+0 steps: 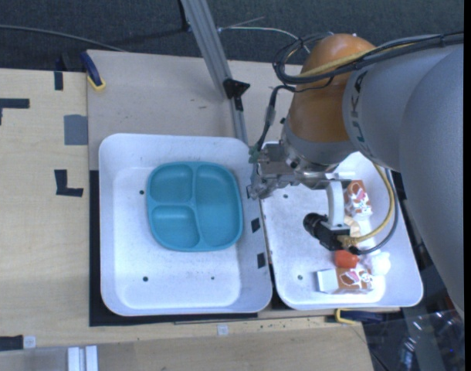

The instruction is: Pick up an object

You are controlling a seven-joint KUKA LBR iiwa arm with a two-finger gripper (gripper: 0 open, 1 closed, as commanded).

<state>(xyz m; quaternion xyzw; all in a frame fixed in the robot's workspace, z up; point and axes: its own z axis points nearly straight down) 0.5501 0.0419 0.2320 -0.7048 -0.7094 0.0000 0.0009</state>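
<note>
- Gripper (pixel 259 182): low over the ridge between the two bins, at the upper left corner of the right bin (pixel 297 284). Whether it is released or clenched cannot be told, and nothing is seen in its grasp.
- Plate (pixel 195 205): teal, divided, flat in the left bin (pixel 120 284), just beside the gripper.
- Small items (pixel 351 273): clustered along the right bin's right side, well apart from the gripper.
- Progress: judged not yet picked; grasp and lift remain.
</note>
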